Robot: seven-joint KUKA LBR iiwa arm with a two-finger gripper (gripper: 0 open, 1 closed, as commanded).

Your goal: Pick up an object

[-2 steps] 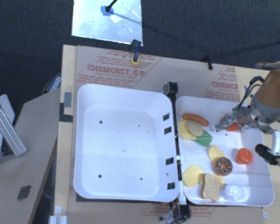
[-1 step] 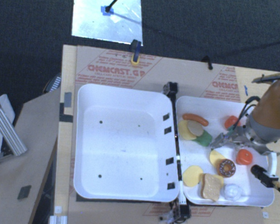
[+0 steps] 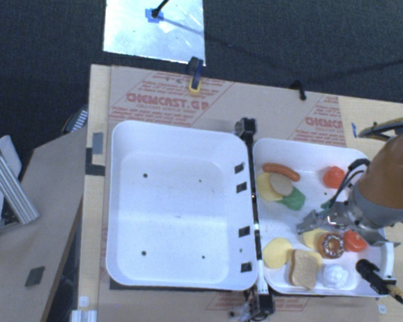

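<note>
The arm (image 3: 394, 182) reaches in from the right over the right-hand bin (image 3: 267, 152), its orange band sitting above the grey wrist. The tool (image 3: 320, 221) hangs low over the middle of that bin, just above a cluster of toy food; whether it is apart or together cannot be told from this slanted view, and nothing is visibly clamped in it.

All the toy food lies in the right bin. A hot dog (image 3: 281, 171) rests near the back, with a yellow piece (image 3: 270, 186) and a green piece (image 3: 295, 199) touching just in front of it. An orange-red piece (image 3: 334, 176) sits near the back right. Close under the tool lies a brown donut (image 3: 332, 245), beside a red piece (image 3: 354, 241). Toward the front edge are a yellow lemon-like piece (image 3: 277, 252), a slice of bread (image 3: 304, 267) touching it, and a white piece (image 3: 334, 276).

The left bin (image 3: 176, 207) stands beside it on the counter (image 3: 158, 97).
</note>
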